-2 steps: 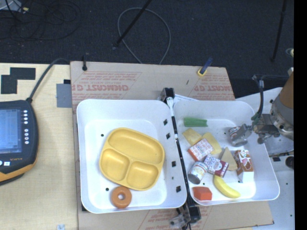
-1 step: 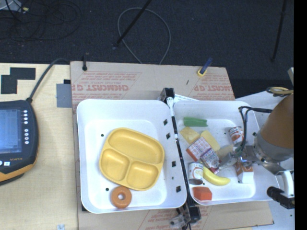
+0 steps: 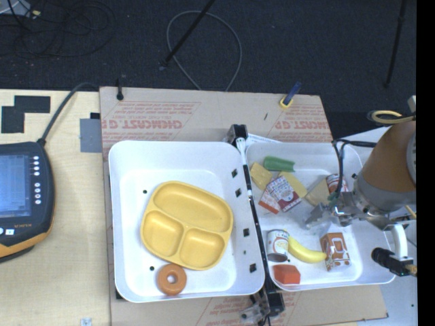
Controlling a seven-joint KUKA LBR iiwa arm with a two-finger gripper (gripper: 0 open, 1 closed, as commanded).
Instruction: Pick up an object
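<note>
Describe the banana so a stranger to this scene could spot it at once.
Start at the right bin, the one crowded with small items, and go to its near edge. The banana lies there between a small can on its left and a brown carton on its right, with a red block just below. It is the only curved, plain yellow item in that bin.
</note>
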